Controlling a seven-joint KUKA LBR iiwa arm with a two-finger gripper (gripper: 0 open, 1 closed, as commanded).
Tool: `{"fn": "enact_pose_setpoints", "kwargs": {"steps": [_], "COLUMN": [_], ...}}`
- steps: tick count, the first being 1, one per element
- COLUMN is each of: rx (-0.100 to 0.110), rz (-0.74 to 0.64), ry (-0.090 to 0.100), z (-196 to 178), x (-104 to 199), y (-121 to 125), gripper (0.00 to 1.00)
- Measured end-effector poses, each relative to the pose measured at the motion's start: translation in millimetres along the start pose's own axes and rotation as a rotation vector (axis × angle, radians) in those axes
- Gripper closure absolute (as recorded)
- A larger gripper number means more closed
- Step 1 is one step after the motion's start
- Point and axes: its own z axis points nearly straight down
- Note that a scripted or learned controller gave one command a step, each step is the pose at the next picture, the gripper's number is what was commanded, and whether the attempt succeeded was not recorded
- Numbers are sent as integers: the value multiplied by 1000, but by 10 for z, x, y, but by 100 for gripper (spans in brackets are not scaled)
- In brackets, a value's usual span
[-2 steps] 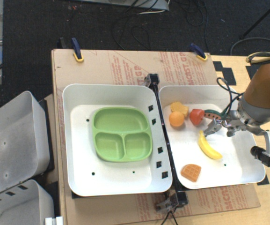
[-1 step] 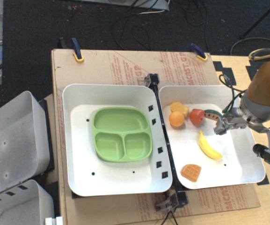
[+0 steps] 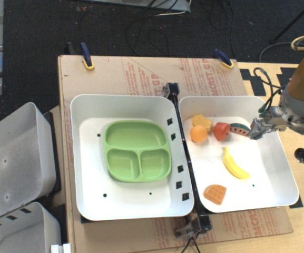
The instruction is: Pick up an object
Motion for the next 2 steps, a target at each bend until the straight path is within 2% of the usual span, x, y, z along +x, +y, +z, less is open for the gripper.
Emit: {"fn": "enact_pose_setpoints", "kwargs": {"steps": [1, 2], "rx": [2, 7], "rz": [0, -2], "ry": [1, 3], "z": [-232, -303], "x": [0, 620], "y": [11, -3], "gripper": [100, 100]}}
